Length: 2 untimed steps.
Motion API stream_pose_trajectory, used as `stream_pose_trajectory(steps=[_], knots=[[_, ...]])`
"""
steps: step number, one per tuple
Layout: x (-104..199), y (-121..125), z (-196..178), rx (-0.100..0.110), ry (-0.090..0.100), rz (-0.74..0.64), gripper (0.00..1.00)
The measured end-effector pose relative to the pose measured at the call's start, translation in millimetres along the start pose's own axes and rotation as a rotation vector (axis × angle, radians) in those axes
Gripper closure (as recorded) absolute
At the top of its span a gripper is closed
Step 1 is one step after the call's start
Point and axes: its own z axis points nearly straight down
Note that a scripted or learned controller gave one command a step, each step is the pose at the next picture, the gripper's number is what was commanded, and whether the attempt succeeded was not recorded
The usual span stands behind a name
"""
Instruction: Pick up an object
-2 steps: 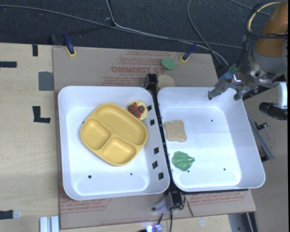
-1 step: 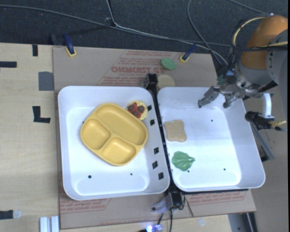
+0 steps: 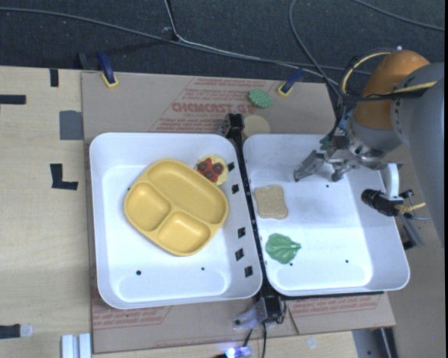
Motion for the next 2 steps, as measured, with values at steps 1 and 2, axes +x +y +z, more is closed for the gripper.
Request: stream_pose_trajectory(steps=[1,2], knots=[[0,2,-14,-0.006,-0.001,-0.002,1.00],[-6,-4,-64,-0.009,-0.001,0.001,1.00]])
